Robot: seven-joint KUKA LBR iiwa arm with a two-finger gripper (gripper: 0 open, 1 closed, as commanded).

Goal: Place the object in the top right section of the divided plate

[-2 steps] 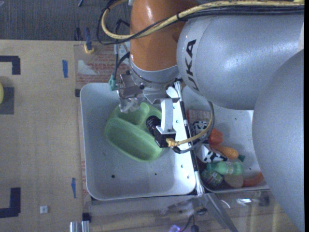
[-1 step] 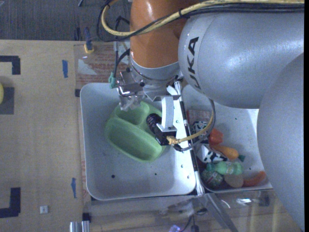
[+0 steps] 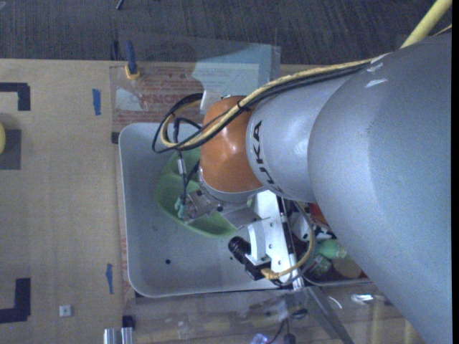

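One plate (image 3: 166,190), green and likely light, rigid plastic, lies beneath me. The object is hidden, so I cannot judge where to take it. Whether my grip is open, I cannot tell.

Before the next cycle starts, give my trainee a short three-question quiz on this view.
1. True or false: the green divided plate lies inside the white bin.
2. Which colour is the band above the arm's wrist? A) blue B) orange C) red
3. Fill in: the yellow and black cables loop over the plate from the ___ band.

Key
1. True. Its green rim shows on the bin floor, partly covered by the arm.
2. B.
3. Orange. They run back along the grey arm toward the upper right. The end effector's state cannot be judged from this view.
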